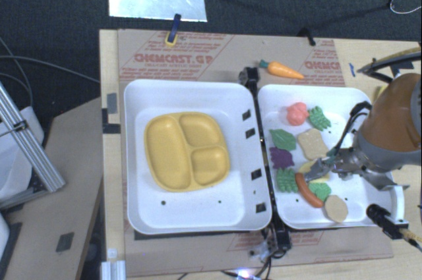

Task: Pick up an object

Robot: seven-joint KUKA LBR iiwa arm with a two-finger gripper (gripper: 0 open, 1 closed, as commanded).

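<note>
1. Camera view: the gripper (pixel 321 168) is low in the right bin (pixel 382 95), over a group of small toy foods. I cannot tell how far it is open, and no thing is visible between its tips.
2. Closest to the tips are the red sausage (pixel 308 191) and the beige bread slice (pixel 312 143); a green leafy piece (pixel 321 190) touches the sausage, and a round beige piece (pixel 335 208) lies just beside it.
3. I judge these toys to be light, stiff plastic with smooth, a little slippery surfaces, and not fragile.
4. The sausage is narrow, so a hold across its middle seems best; the flat bread would be harder to take.
5. The left bin (pixel 138 140) holds a yellow divided tray (pixel 186 150). A toy carrot (pixel 282 69) lies outside the bins, on the cardboard.
</note>
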